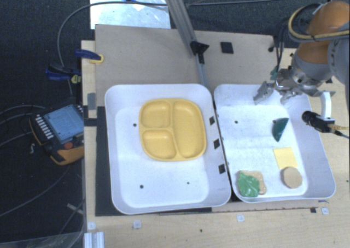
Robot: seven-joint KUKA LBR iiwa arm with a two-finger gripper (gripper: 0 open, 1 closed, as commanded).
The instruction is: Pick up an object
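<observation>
The right bin (240,132) holds a dark green wedge (280,128), a flat yellow square (285,158), a tan round disc (292,177) and a green lump on a tan slice (250,183). My gripper (274,94) hangs over the far end of this bin, up and slightly left of the green wedge. It is open, its fingers (261,94) spread apart with nothing between them.
A yellow divided plate (173,129) lies in the left bin (126,181). A slanted metal pole (180,12) with a black clamp stands behind the bins. Cables and a small device (60,127) sit off the bench's left side.
</observation>
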